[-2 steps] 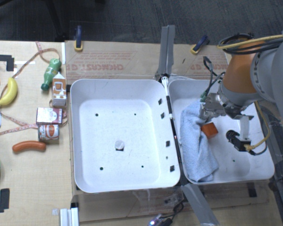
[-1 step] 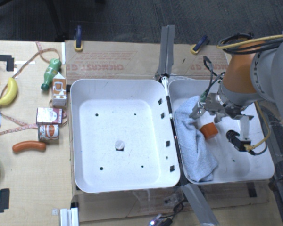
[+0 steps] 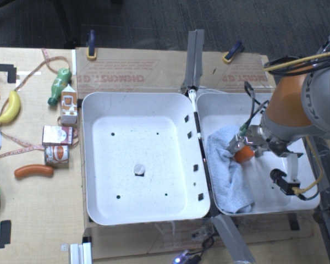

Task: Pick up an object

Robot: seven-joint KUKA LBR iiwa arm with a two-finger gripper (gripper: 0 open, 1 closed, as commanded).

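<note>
Orange object at gripper, over towel

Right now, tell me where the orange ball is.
The orange ball is in the right bin, at the gripper, beside the crumpled light-blue towel, right of the divider between the bins.

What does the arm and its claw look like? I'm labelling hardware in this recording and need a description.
The arm is grey, with rounded, bulky segments and a broad orange band above the wrist. A yellow cable and dark cables run along its upper side. The claw is a small metal-grey assembly with thin wires leading to it. A black fitting with a yellow-tipped cable hangs below the wrist.
</note>
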